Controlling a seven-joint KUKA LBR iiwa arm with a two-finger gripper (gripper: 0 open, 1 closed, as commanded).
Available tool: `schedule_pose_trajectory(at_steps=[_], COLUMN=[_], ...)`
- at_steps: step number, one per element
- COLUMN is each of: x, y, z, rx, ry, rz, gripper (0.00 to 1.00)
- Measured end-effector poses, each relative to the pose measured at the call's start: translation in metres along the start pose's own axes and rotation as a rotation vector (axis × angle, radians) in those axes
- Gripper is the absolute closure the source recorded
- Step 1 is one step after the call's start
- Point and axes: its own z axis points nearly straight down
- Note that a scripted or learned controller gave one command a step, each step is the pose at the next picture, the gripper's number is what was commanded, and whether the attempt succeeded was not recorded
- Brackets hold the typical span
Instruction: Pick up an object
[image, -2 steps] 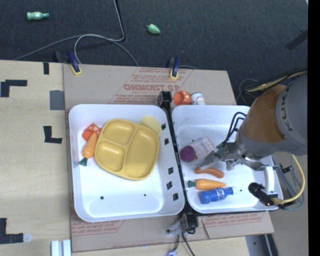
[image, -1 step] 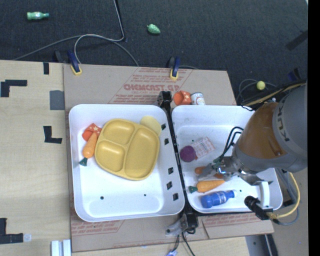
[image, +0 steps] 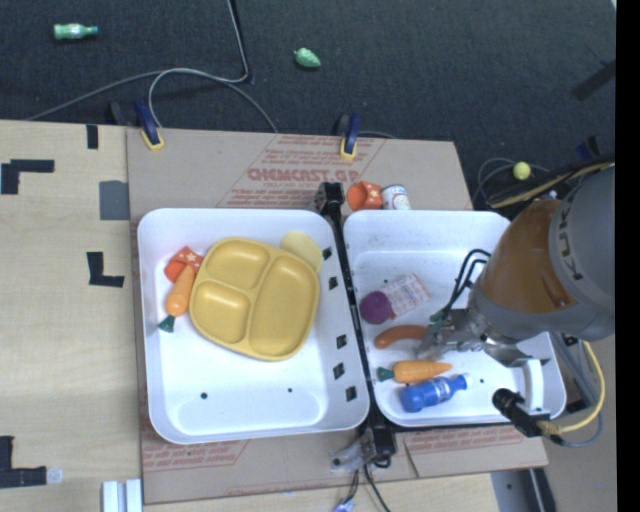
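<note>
My gripper (image: 437, 340) reaches low into the right bin (image: 420, 228) from the right, under the arm's orange band. Its tip hangs just right of a sausage-shaped orange-red piece (image: 400, 335) and just above a toy carrot (image: 420, 372). A blue bottle (image: 432, 393) lies below the carrot near the bin's front wall. A purple round piece (image: 376, 306) and a small printed packet (image: 407, 293) sit further up and left of the tip. Nothing is visibly held between the fingers.
The left bin (image: 240, 420) holds a yellow divided plate (image: 254, 297), a carrot (image: 180, 290) with a red piece (image: 180, 262) at its left wall, and a pale yellow object (image: 301, 246) behind the plate. Small items (image: 378, 196) lie on the cardboard behind the bins.
</note>
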Motion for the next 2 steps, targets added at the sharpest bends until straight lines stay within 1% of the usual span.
schedule_pose_trajectory(at_steps=[1,2], x=[0.0,0.019], y=[0.0,0.092], z=[0.0,0.01], rx=[0.0,0.002], ry=[0.0,0.0], rz=[0.0,-0.002], gripper=[0.0,0.0])
